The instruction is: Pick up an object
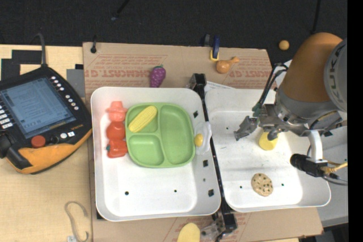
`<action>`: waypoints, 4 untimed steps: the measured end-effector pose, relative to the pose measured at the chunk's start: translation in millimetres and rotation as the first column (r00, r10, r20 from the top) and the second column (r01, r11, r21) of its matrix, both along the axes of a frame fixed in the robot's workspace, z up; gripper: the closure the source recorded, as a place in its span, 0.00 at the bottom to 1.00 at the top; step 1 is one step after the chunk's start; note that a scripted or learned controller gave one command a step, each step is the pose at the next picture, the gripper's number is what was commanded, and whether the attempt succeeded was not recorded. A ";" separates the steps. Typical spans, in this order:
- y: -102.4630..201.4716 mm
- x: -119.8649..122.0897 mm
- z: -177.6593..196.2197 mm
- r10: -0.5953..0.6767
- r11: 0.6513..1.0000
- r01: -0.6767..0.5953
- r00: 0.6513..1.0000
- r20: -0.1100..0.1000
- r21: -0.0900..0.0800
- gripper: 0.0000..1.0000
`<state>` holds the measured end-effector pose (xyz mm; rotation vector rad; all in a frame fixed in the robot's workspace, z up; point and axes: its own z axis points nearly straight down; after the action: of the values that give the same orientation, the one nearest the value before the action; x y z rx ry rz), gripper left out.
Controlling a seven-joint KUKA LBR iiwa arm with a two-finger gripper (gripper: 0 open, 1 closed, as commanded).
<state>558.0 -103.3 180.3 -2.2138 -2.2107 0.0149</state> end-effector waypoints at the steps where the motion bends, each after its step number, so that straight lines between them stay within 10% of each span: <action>1: -0.4 3.0 7.6 0.001 1.000 -0.001 1.000 0.013 -0.001 0.00; 3: 2.2 -9.2 -95.7 0.002 1.000 -0.002 1.000 0.011 -0.001 0.00; 4: 0.0 -8.7 -82.5 -0.006 1.000 0.006 1.000 0.013 -0.001 1.00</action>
<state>549.3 -103.3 97.8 -2.2268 -2.2112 0.0014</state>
